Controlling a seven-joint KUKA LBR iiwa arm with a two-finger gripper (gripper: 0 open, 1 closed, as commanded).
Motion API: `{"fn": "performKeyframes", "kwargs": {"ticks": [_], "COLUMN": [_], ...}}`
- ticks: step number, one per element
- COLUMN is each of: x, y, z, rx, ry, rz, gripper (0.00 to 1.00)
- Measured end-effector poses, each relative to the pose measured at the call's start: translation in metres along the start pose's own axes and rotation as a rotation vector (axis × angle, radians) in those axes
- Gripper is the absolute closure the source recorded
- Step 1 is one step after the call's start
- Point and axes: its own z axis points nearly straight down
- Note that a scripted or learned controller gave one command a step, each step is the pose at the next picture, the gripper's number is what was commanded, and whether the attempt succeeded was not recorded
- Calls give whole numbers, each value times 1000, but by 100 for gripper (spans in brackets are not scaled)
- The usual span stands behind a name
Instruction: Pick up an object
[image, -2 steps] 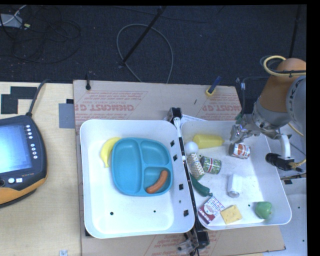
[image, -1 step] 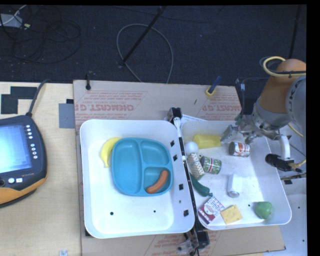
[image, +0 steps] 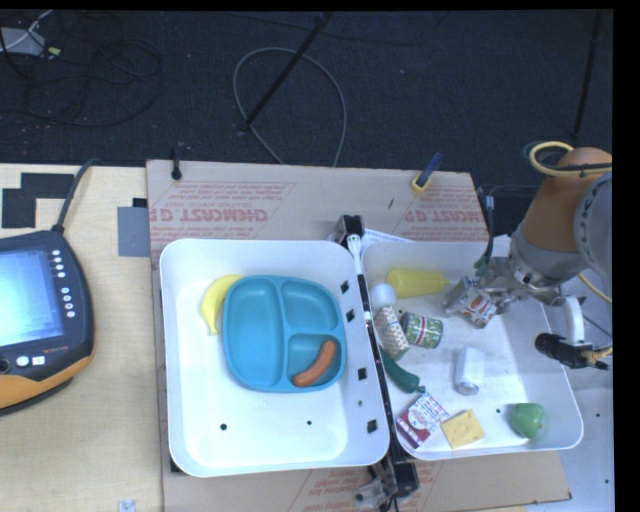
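Blue tray (image: 262, 330) holds sausage (image: 316, 364); left bin (image: 190, 400).

2 bins sit side by side on a board (image: 300, 205). In the left bin (image: 200, 420) lies a tray (image: 270, 320) with a sausage (image: 316, 364) in its near right compartment; a banana (image: 212, 300) lies just left of the tray, partly under it. In the right bin (image: 560, 425), a lemon (image: 415, 282) lies at the back, a can (image: 422, 330) in front of it, a cylinder (image: 468, 368) to the can's right. Along the near side lie a packet (image: 424, 416), a cheese wedge (image: 461, 428) and a lime (image: 526, 419), left to right. A pendant (image: 38, 315) rests far left of the bins.
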Motion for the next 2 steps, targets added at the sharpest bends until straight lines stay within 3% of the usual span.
{"fn": "performKeyframes", "kwargs": {"ticks": [1,2], "x": [-1,60], "y": [1,2], "z": [-12,-116], "rx": [-2,-7], "ry": [0,0], "rz": [1,-3], "gripper": [100,100]}}
